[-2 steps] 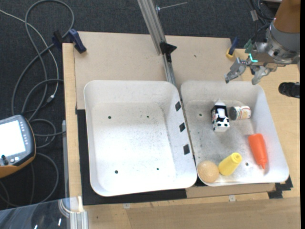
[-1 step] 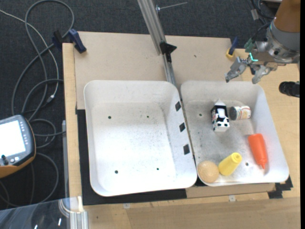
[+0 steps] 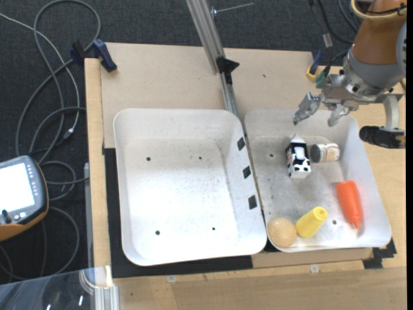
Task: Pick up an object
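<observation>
A grey handheld pendant with a lit screen [image 3: 18, 196] lies at the left edge, grey cables [image 3: 55, 76] looping beside it. A blue clamp [image 3: 103, 54] grips the bench's back-left corner; a slanted aluminium rail [image 3: 206, 28] crosses above.

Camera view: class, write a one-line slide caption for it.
Open two-finger gripper hovers over the right white bin, above a black-and-white cow-patterned carton, an orange carrot and a yellow bottle.

The left bin [image 3: 174, 186] offers open floor throughout. The right bin [image 3: 274, 128] is open along its far-left part; 5 things crowd its middle and near end: cow [image 3: 298, 161], jar [image 3: 326, 152], carrot [image 3: 350, 202], bottle [image 3: 312, 222], ball [image 3: 282, 232].
</observation>
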Motion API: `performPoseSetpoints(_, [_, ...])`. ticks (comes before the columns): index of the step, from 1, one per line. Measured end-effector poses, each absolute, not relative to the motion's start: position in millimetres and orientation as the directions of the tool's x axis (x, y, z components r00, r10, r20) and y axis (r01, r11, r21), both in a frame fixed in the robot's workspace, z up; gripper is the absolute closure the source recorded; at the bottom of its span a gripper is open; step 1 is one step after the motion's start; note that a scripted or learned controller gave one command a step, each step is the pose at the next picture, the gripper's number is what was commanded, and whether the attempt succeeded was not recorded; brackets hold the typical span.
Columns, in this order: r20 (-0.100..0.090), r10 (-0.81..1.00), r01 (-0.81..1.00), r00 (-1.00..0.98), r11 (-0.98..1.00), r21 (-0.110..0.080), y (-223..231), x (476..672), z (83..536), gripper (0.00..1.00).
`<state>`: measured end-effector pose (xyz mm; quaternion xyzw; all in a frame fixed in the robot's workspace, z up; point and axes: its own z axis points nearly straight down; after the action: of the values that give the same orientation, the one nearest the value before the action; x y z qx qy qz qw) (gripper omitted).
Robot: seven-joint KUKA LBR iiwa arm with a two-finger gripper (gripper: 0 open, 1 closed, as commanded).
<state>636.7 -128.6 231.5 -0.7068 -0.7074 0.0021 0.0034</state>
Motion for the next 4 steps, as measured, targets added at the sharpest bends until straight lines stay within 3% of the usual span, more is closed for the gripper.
performPoseSetpoints(2, [0.002,1.0,1.0,0.001,-0.001,-0.008,-130,627.0,137,0.0])
performPoseSetpoints(3, [0.001,1.0,1.0,0.0,0.0,0.002,-130,629.7,152,1.0])
performPoseSetpoints(4, [-0.002,1.0,1.0,0.001,-0.001,0.008,-140,628.6,206,1.0])
